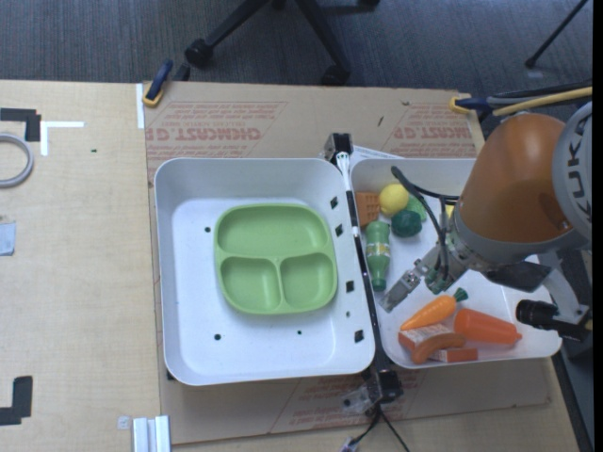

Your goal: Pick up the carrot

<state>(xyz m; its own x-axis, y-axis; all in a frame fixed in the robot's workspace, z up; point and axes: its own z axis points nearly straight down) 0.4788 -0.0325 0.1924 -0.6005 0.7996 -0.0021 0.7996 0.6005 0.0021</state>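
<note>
Arm slants down from the right, gripper (407, 288) spread apart just above the carrot (431, 311).

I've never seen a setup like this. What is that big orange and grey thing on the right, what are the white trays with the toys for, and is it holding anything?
You are looking down from a camera fixed above a bench. The orange and grey bulk is a robot arm reaching in from the right; its gripper is the small metal pincer at its tip. Two shallow white bins sit side by side. The left bin holds a green divided plate. The right bin holds toy food: a carrot, a yellow lemon, a green bottle. The pincer hangs just above the carrot; nothing is between its fingers.
</note>
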